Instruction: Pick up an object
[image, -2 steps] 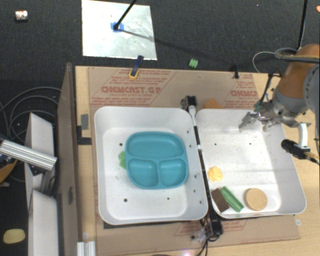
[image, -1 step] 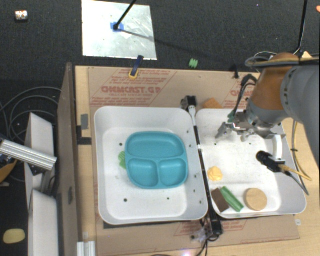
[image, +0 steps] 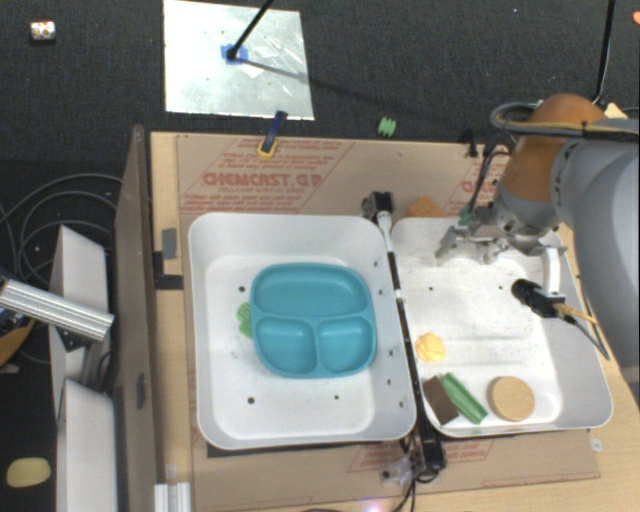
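My gripper (image: 468, 250) hangs over the far part of the right bin (image: 480, 305), open, with nothing between its fingers. Along that bin's near edge lie a yellow lump (image: 430, 347), a brown block (image: 440, 398), a green cylinder (image: 465, 396) leaning against the block, and a tan round disc (image: 512, 397). All of them sit well nearer the front than the gripper. In the left bin (image: 215, 300) rests a teal divided plate (image: 312, 318), and a small green thing (image: 244, 318) peeks out from under its left edge.
The two bins meet at a raised rim (image: 397, 300) with a black clip (image: 380, 206) at its far end. The grey arm (image: 600, 200) fills the right side above the right bin. Cardboard (image: 270, 175) lies under both bins.
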